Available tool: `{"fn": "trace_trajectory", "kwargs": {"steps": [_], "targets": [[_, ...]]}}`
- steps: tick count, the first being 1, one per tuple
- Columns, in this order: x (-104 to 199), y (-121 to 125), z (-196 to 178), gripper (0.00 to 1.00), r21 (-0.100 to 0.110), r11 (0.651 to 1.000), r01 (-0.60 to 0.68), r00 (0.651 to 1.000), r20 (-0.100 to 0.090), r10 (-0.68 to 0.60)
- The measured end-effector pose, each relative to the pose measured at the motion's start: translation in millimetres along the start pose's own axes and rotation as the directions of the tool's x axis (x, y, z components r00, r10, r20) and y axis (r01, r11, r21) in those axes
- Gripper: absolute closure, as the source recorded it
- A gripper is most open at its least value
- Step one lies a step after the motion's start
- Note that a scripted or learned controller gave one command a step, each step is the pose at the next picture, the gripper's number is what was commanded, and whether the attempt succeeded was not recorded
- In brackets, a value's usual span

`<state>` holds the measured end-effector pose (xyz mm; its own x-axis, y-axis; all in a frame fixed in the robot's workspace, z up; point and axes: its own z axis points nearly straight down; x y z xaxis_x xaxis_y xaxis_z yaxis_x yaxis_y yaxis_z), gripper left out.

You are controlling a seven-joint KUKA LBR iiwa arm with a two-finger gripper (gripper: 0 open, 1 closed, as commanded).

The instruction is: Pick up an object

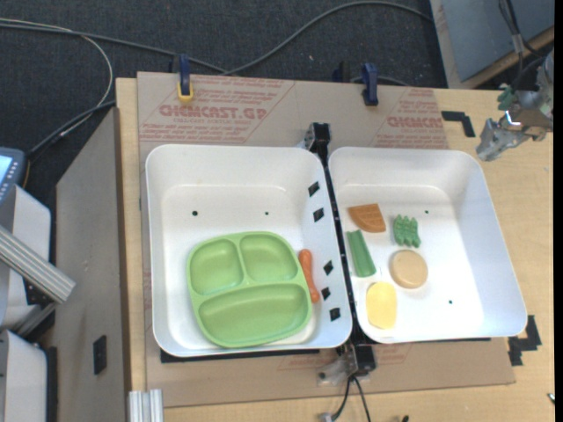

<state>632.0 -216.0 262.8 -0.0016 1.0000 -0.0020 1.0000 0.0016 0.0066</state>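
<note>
Bench point(264, 104): a brown board across the middle of the frame, bearing both bins, with clamps along its top edge.
Left bin point(167, 183): white and shallow, centre-left of the frame.
Right bin point(466, 192): white and shallow, centre-right of the frame, touching the left bin along a shared divide.
Green tray point(251, 310): three compartments, lying in the lower half of the left bin.
Orange carrot point(307, 273): lies just beside the tray's right edge, long axis running up-and-down in the frame.
Gripper point(494, 139): at the upper right of the frame, above the right bin's far right corner and outside its rim; whether it is open or closed cannot be told, and nothing is seen in it.
Green stick point(360, 252): in the right bin's left part, long axis running up-and-down with a slight tilt.
Yellow piece point(381, 305): lowest of the cluster, near the bin's front wall.
Tan round point(409, 268): just beside the yellow piece, up and to its right.
Orange wedge point(367, 217): topmost of the cluster.
Green bunch point(405, 230): right of the wedge.
Key relation: every candidate lies down and to the left of the gripper; the green bunch and orange wedge look nearest, the carrot farthest.
Judgement: the pick has not begun; the arm likely needs to travel down-left over the right bin.
</note>
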Motion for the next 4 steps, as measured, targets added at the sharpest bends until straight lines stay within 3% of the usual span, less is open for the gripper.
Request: {"fn": "trace_trajectory", "kwargs": {"steps": [1,4], "targets": [[54,-20,13,1.0,0.01,1.0,0.003,1.0,-0.005,-0.003],[214,-73,27,1.0,0.011,1.0,0.004,1.0,-0.005,-0.004]]}}
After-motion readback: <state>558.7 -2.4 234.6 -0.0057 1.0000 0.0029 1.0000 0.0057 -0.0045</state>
